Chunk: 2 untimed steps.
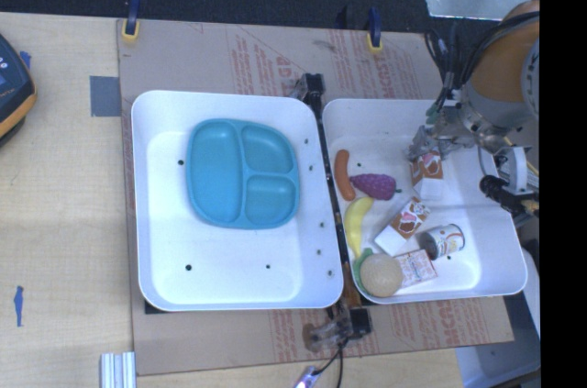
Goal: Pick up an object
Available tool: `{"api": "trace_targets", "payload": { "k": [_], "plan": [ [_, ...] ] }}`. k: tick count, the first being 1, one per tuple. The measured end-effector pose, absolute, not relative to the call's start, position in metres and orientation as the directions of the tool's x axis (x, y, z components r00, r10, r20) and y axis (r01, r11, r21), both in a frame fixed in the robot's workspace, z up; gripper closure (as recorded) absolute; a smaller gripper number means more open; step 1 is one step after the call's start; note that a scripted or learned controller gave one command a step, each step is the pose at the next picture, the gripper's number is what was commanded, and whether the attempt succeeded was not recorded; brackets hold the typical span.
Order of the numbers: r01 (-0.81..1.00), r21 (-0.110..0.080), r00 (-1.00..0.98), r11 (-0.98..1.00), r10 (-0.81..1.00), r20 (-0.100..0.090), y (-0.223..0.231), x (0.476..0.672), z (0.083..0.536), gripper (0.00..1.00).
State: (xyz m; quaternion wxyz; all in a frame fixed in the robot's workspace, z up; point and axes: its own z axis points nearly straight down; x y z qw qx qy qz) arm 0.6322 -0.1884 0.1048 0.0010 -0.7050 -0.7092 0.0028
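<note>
One gripper (427,148) hangs low over the upper middle of the right bin (491,285), the grey arm (504,65) with its orange band reaching in from the right. Its tips sit right at the top of a small brown-and-white carton (427,168); whether they are parted or closed, or have hold of the carton, I cannot tell from this angle. A white block (431,189) lies just below the carton, touching it.

Left of the gripper lie a purple grape bunch (373,185) and, beside that, a sausage (343,173) running along the bin's left wall. Below the grapes a banana (356,224) lies slanted. Toward the middle sits a second carton (411,217), tilted, with a white card (392,240) under its lower edge. To its right a can (444,240) lies on its side. Near the front wall a round tan ball (380,274) touches a flat packet (417,267) with red print.

The left bin (156,267) holds a blue divided plate (243,173) in its upper half. Both bins rest on brown board (220,56) clamped to the bench (55,194)
</note>
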Motion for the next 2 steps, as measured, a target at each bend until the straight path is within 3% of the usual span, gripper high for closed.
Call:
{"api": "trace_targets", "payload": {
  "k": [1,2],
  "plan": [
    [1.0,0.0,-0.007,0.007,1.0,-0.002,-0.129,0.657,0.093,1.0],
    [1.0,-0.002,-0.005,0.005,1.0,0.001,-0.072,0.634,0.193,1.0]
  ]
}}
